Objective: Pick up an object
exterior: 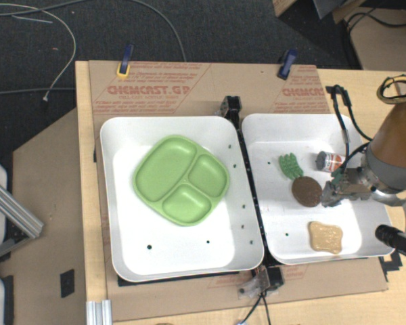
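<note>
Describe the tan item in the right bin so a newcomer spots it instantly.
Start at the right bin, opposite the one holding the green divided plate. Look to its near right corner: the tan biscuit-like piece lies alone there. It is pale and lumpy; the brown disc above is darker and round.

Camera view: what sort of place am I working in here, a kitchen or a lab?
Most likely a robotics lab bench, not a kitchen: two white bins sit on cardboard held by blue clamps, loose cables trail across dark carpet, and the green divided plate and toy food look like test props.
</note>
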Action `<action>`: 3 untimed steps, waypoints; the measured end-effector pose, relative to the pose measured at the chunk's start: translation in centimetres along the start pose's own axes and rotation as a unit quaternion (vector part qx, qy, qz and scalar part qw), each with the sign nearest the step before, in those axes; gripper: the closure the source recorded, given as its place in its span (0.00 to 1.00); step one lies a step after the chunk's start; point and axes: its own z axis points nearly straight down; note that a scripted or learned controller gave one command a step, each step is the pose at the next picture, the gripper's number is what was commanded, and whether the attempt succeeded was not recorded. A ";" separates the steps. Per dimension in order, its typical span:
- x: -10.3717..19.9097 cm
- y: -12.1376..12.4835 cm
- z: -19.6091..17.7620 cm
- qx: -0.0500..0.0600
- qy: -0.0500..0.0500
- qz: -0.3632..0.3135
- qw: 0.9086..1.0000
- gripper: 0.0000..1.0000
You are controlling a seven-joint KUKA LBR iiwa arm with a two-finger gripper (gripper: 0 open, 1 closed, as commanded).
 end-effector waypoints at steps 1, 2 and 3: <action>0.1 0.2 -4.3 0.000 0.000 0.000 1.000 1.00; 0.2 0.0 -8.7 0.000 0.000 0.000 1.000 1.00; 5.1 1.5 -9.5 0.002 0.002 -0.003 1.000 1.00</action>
